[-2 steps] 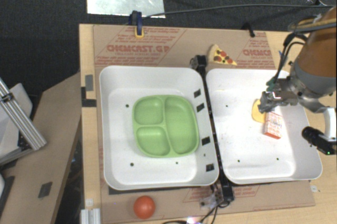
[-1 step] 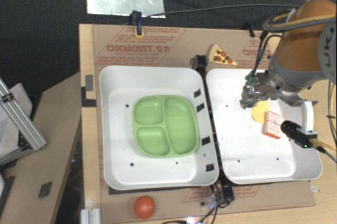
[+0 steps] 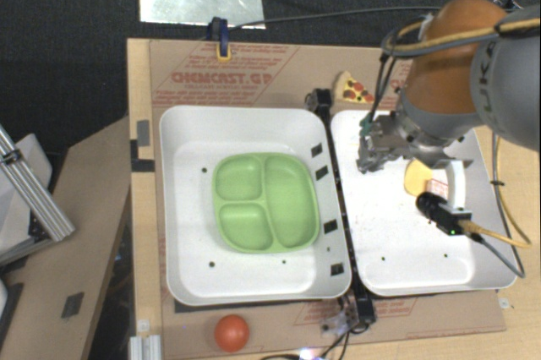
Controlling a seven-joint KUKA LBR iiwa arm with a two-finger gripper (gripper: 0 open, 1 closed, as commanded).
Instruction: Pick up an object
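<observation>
Approach seems the step in hand: hand (image 3: 369, 160) hangs low in the right-hand shallow white bin (image 3: 397, 261), whether apart or together I cannot tell. Pale yellow rounded object (image 3: 416, 177) lies just beside it, toward the arm; next move calls for centring over it

grey arm (image 3: 507, 88), orange band (image 3: 452, 54), yellow cables (image 3: 494, 181).

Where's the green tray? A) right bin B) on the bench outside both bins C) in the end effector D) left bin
D: the green tray lies flat on the floor of the left bin, while the end effector is over the right bin.
</observation>
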